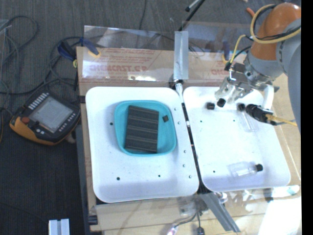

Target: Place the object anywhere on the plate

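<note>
- The gripper is hanging over the far end of the right-hand shallow white bin. Its fingers are standing spread apart, with nothing between them.
- The round-cornered teal plastic plate is sitting in the left-hand shallow white bin. It is already carrying a dark grey ribbed rectangular block and a tiny black cube near its right rim.
- I am taking the small black stubby piece as the likely object. It is lying on the right bin's floor just beside the left fingertip and well apart from the plate.
- That piece is too small for me to tell its long axis or which way it is pointing.
- The other candidate, a clear plastic vial with a black cap, is lying flat near the right bin's near edge. Its long axis is running left to right, with the cap pointing right.
- What could be going wrong:
  - The black piece is sitting outside the spread fingers rather than between them, so a straight descent could be closing on nothing or nudging it away.
  - So small a piece could be slipping out during the carry across the wall between the bins.
  - The block is covering most of the plate, so a release could be landing on the ribs and bouncing off the plate.
</note>
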`<state>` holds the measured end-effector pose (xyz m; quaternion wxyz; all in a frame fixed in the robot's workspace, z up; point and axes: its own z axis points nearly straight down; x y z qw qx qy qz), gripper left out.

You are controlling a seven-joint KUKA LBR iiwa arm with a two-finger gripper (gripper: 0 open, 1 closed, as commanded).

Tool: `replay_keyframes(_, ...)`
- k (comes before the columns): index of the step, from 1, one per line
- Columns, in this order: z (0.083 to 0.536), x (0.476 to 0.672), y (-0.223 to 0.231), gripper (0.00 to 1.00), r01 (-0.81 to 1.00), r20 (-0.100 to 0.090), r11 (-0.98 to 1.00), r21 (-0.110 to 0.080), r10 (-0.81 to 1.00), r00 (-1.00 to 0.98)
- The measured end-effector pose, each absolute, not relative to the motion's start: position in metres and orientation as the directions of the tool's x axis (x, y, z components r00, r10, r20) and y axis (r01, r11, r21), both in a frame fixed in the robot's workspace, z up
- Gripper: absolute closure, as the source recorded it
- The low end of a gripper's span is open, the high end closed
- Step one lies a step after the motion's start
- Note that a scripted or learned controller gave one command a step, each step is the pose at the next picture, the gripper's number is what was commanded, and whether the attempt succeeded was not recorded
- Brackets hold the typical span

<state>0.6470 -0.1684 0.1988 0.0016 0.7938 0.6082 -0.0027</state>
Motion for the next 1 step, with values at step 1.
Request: replay_keyframes(1, 0.199, 0.6471, -0.1685, 0.0, 0.965, -0.006, -0.26, 0.0, 0.965, 0.26)
